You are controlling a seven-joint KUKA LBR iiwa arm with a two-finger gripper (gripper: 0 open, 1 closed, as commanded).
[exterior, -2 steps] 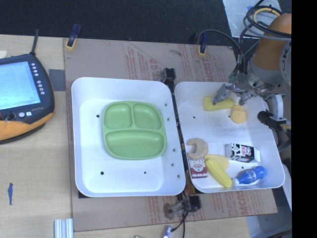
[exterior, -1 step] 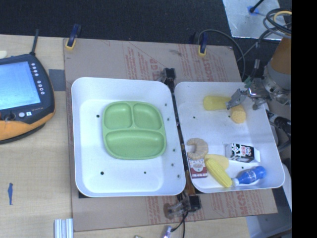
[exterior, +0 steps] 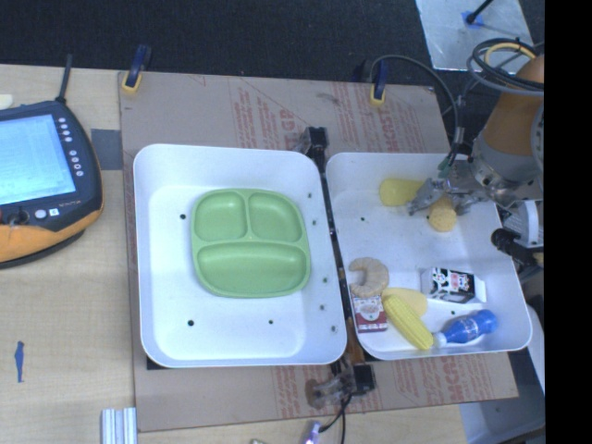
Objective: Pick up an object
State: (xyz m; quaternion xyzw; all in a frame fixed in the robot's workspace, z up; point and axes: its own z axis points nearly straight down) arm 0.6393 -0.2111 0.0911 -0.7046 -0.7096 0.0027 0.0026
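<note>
My gripper (exterior: 445, 199) hangs low over the back of the right bin (exterior: 518, 289), its two fingers spread open. A small yellow round fruit (exterior: 443, 218) lies just below and between the fingertips, and nothing is held. Left of the gripper lies a larger yellow lemon-like piece (exterior: 399, 191). Toward the bin's front sit a tan doughnut (exterior: 368, 273), a red box (exterior: 370, 315), a corn cob (exterior: 408, 320), a black-and-white carton (exterior: 451, 285) and a blue bottle (exterior: 467, 326).
The left bin (exterior: 162, 331) holds a green divided plate (exterior: 250, 243). A control pendant with a screen (exterior: 42, 169) rests on the bench at far left. Clamps (exterior: 136, 67) sit at the cardboard's back edge, and cables (exterior: 416, 67) arc behind the right bin.
</note>
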